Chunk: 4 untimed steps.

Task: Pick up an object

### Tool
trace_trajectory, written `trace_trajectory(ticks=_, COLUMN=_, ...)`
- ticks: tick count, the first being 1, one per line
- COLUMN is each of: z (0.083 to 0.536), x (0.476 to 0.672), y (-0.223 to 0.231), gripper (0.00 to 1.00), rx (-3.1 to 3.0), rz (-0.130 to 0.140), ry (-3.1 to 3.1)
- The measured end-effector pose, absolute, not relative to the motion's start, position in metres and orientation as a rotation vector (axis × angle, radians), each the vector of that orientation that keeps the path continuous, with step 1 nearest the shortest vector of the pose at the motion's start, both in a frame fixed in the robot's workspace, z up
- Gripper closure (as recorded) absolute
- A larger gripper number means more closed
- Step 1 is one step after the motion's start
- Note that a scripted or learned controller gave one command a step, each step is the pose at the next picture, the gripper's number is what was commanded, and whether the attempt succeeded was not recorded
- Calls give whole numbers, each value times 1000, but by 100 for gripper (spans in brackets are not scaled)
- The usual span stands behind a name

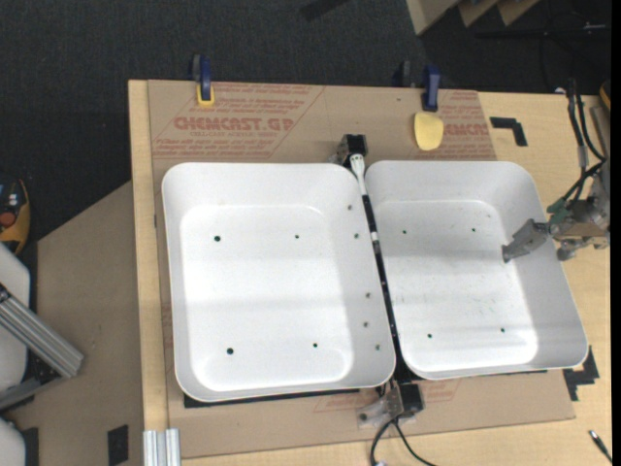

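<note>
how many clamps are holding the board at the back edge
2: one blue and yellow clamp behind the left bin, one behind the right bin. Others may be hidden.

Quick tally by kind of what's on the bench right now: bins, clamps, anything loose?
White bins: 2, the left bin and the right bin
Blue clamps at the board's far edge: 2, one and another
Loose yellow object, on the board beyond the right bin: 1
Total: 5
</note>
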<state>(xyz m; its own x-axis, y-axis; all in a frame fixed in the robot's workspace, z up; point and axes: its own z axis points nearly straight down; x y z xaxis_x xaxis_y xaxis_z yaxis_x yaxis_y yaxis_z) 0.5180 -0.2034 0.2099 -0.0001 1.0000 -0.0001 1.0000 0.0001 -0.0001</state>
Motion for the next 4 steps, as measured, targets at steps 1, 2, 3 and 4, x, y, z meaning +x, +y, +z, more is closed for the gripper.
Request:
trace_trajectory(ticks=1, z=221, x=519, y=-204, gripper=100, rx=-2223, rz=-2, ry=-2224)
trace_trajectory(ticks=2, z=409, x=564, y=-200, gripper=100, rx=-2232, rz=-15, ry=-2242)
trace_trajectory(ticks=3, z=311, x=628, y=-159, gripper=100, rx=-2213, rz=2, ry=-2225)
trace_trajectory(ticks=4, z=288, x=669, y=-106, gripper=100, rx=-2217, rz=-3, ry=-2230)
